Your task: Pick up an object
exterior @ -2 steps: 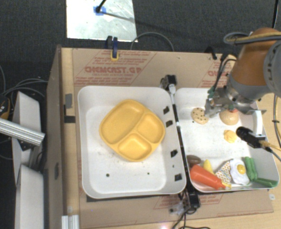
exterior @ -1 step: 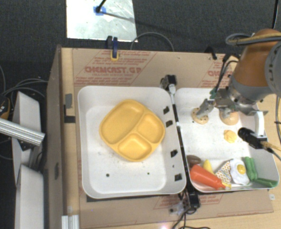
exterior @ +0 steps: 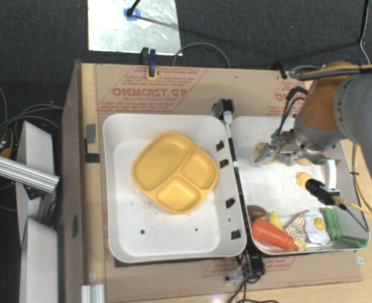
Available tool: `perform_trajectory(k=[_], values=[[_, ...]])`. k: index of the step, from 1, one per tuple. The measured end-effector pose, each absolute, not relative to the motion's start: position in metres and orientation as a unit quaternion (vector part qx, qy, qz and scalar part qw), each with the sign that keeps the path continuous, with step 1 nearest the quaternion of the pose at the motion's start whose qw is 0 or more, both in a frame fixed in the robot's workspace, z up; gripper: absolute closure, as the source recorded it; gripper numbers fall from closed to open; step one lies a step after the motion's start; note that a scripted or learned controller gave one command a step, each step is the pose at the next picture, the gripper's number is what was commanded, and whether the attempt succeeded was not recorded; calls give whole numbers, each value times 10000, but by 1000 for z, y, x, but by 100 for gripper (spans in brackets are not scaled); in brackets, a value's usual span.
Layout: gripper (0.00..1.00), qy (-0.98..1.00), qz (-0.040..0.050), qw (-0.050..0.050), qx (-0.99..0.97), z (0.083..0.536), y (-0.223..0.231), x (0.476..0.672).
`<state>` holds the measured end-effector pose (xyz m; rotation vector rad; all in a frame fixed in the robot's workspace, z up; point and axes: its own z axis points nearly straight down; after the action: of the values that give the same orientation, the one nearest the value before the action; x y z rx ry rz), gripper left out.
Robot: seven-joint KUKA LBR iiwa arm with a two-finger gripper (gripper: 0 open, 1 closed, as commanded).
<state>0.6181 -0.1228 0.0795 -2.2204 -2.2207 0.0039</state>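
Observation:
My gripper (exterior: 265, 154) hangs over the upper left part of the right bin (exterior: 261, 188), close to the divider between the bins. A small pale tan piece (exterior: 260, 148) shows at its tip; whether that is a held thing is unclear. Toy food lies in a heap along the right bin's near edge: an orange carrot (exterior: 273, 233), a small yellow piece (exterior: 275, 219), a brown piece (exterior: 256, 211), a fried egg (exterior: 314, 227) and a green vegetable (exterior: 335, 225). A yellow divided plate (exterior: 175, 171) sits in the left bin (exterior: 126, 232).
The grey arm with its orange band (exterior: 318, 103) reaches in from the right over the right bin's far corner. Black clips (exterior: 231, 202) line the divider between the bins. Cables and a blue clamp (exterior: 151, 62) lie beyond the bins.

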Motion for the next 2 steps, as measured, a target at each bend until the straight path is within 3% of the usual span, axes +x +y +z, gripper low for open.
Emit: perform_trajectory(k=[1,2], values=[[0,-7076,8,24,-7066,84,-88,563],[0,-7099,-41,-53,-7043,109,-84,661]])
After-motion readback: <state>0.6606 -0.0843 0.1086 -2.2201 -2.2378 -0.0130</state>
